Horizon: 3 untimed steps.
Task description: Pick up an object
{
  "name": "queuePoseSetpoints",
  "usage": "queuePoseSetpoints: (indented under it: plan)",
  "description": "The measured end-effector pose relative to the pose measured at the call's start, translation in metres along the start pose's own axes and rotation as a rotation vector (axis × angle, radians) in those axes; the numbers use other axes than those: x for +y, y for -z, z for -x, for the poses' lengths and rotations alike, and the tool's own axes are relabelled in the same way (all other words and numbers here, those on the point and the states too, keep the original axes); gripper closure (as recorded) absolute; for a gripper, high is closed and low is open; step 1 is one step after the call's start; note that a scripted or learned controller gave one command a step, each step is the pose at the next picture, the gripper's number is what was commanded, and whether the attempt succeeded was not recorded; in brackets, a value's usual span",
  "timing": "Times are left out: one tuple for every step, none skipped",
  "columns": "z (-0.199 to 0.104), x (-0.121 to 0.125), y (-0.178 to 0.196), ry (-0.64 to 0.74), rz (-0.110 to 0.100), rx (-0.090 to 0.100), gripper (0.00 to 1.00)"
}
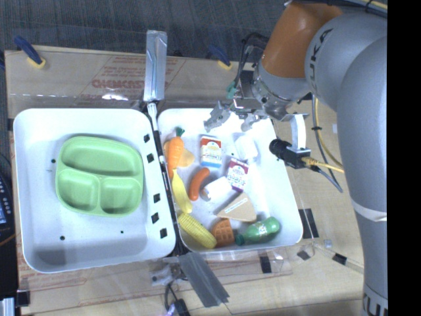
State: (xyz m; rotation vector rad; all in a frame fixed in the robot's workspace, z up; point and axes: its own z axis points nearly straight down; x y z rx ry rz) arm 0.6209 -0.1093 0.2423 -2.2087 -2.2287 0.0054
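My gripper (231, 118) hangs over the far edge of the right bin (284, 176), fingers (216, 118) spread open with nothing between them. Below it in the bin lie a red-and-white carton (211, 151), a carrot (174, 154), a small purple carton (237, 173), a white bottle (246, 147), a hot dog (198, 183), a banana (181, 192), a corn cob (197, 230), a sandwich wedge (237, 209) and a green pickle (260, 230). The red-and-white carton sits just in front of the fingertips.
The left bin (33, 176) holds a green divided plate (100, 174). A grey clamp post (155, 64) stands at the far end of the divider between the bins. The arm's orange band and grey body fill the upper right.
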Motion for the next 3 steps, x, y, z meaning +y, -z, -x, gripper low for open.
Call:
queuePoseSetpoints:
  plan:
    - [0.041, 0.013, -0.149, 0.042, 0.003, -0.001, 0.00]
    - [0.041, 0.013, -0.139, 0.046, 0.002, -0.001, 1.00]
    - [-0.014, 0.037, -0.024, 0.023, 0.007, 0.000, 1.00]
